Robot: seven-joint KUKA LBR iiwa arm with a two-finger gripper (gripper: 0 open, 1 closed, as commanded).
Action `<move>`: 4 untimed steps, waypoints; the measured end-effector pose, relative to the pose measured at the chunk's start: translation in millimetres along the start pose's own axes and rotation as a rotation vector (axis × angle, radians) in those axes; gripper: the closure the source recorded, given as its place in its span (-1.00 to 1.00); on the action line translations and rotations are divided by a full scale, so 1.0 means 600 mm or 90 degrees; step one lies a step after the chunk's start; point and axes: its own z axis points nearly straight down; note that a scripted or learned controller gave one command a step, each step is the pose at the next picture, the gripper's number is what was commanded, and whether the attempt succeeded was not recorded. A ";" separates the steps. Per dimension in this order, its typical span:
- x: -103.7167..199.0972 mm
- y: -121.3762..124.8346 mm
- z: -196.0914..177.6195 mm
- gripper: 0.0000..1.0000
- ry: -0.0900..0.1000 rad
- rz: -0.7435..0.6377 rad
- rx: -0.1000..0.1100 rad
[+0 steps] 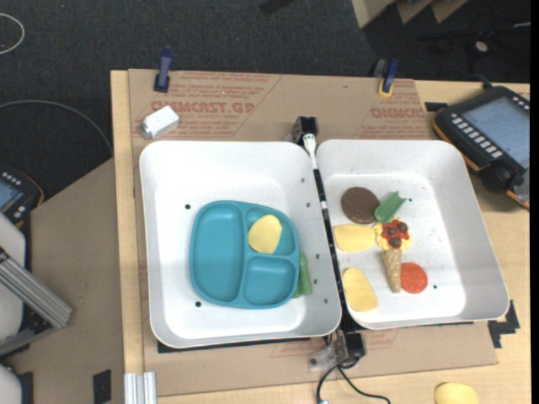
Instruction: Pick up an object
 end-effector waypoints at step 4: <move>0.205 0.003 -0.028 1.00 0.000 -0.009 -0.006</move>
